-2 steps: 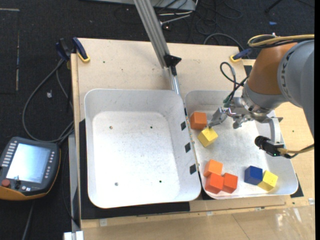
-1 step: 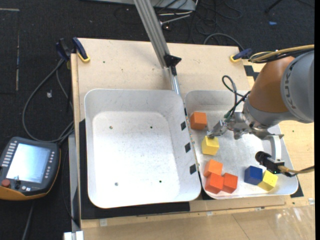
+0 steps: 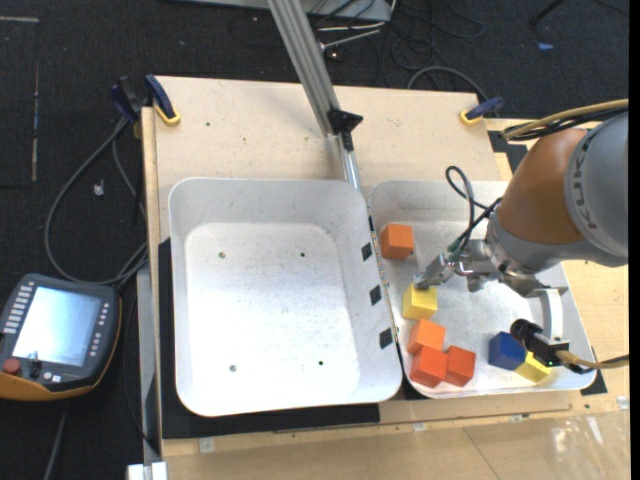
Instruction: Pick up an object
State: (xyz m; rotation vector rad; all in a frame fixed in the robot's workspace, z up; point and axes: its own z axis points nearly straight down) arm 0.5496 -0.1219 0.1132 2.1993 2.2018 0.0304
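Note:
The right bin (image 3: 560, 383) holds several small blocks. An orange cube (image 3: 397, 240) lies near its upper left, and a yellow block (image 3: 420, 301) sits below that by the divider. Lower down an orange block (image 3: 428, 335) rests against two red blocks (image 3: 445, 366). A blue block (image 3: 506, 350) and a small yellow piece (image 3: 535, 369) lie at the lower right. My gripper (image 3: 450, 276) hangs low over the bin's middle, open, with nothing between its fingers. Its left fingertip (image 3: 428, 281) is just above the yellow block's upper edge.
The left bin (image 3: 200, 268) stands beside the right one, sharing a raised divider (image 3: 380, 288). A grey metal pole (image 3: 305, 58) slants in from the top towards the bins. A black cable (image 3: 462, 193) loops above the wrist. A teach pendant (image 3: 55, 333) lies off the bench at left.

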